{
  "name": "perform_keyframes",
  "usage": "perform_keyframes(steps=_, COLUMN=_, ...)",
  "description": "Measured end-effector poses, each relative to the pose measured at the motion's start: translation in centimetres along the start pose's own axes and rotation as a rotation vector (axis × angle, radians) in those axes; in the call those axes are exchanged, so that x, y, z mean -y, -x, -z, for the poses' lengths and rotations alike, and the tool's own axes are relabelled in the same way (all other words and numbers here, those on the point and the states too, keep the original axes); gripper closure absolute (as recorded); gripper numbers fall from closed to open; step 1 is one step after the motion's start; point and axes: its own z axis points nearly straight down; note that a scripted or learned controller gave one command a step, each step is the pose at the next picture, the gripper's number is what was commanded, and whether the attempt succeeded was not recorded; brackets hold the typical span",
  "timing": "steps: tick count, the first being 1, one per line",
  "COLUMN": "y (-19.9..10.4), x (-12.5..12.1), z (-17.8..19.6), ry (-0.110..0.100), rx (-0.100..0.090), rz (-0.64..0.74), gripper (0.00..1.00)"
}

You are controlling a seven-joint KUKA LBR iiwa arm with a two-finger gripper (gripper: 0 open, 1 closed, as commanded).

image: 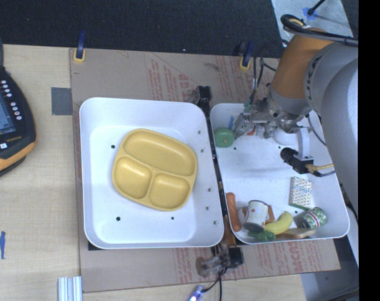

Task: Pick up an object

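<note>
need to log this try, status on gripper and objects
Gripper low over the right bin's far end, nothing seen held. Green round object just beside it. Other objects piled at the near edge. Yellow tray in the left bin.

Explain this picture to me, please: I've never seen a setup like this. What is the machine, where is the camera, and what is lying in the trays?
One camera looks down at a slant on a bench with two white bins. The grey arm with an orange band reaches in from the right; its gripper sits over the far end of the right bin, beside a small green object. Whether it holds anything is unclear. That bin's near end holds a banana, a cup, a carrot and a patterned packet. The left bin holds a yellow divided plate. A handheld controller lies at the left.
</note>
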Motion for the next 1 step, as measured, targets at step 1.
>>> perform_keyframes(steps=1, y=0.15, x=-0.01, z=-0.06, ry=0.001, rx=-0.003, rz=-0.001, gripper=0.00)
